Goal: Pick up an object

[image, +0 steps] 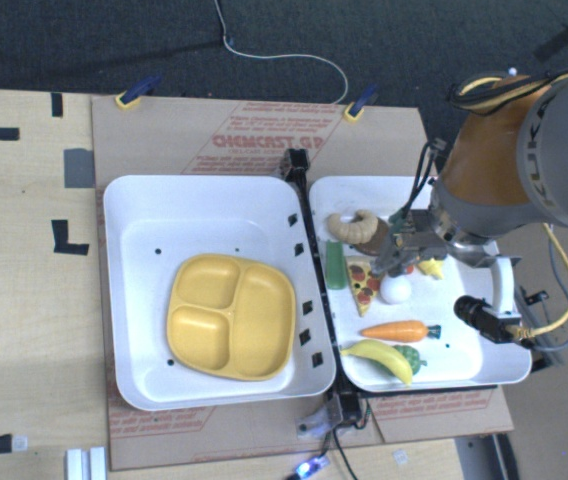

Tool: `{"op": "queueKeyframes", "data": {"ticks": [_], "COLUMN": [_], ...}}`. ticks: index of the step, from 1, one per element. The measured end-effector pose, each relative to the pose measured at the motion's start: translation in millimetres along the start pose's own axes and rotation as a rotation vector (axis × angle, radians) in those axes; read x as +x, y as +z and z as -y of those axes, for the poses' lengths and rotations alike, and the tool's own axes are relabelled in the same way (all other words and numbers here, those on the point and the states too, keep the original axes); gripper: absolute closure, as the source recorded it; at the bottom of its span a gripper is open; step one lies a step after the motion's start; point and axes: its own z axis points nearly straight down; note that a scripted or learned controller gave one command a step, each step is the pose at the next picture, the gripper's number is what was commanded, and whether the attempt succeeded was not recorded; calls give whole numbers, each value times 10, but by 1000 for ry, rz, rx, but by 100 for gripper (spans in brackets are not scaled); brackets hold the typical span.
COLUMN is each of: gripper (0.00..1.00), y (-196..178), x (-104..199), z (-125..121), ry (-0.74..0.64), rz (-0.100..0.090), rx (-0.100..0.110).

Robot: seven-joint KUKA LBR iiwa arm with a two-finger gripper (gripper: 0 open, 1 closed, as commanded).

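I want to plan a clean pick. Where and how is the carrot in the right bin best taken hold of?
Probably at the middle of the orange body of the carrot, coming straight down, jaws closing across its narrow width. It lies flat and lengthwise left to right, with the banana close below it, so the middle gives the fingers most room.

Grey arm, orange band, yellow cables

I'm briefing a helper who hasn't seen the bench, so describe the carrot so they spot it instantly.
Go to the right bin, the one crowded with toy food. Along its near side lies the carrot, just above the yellow banana. It is the only orange piece, tapered, with a green tip.
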Motion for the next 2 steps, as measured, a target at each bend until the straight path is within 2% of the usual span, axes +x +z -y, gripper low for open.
{"op": "queueKeyframes", "data": {"ticks": [1,2], "gripper": [100,100], "y": [-80,-111], "x": [13,-48], "z": [-151,50], "ry": [-2,0], "rz": [-1,-1], "rx": [-3,0]}}
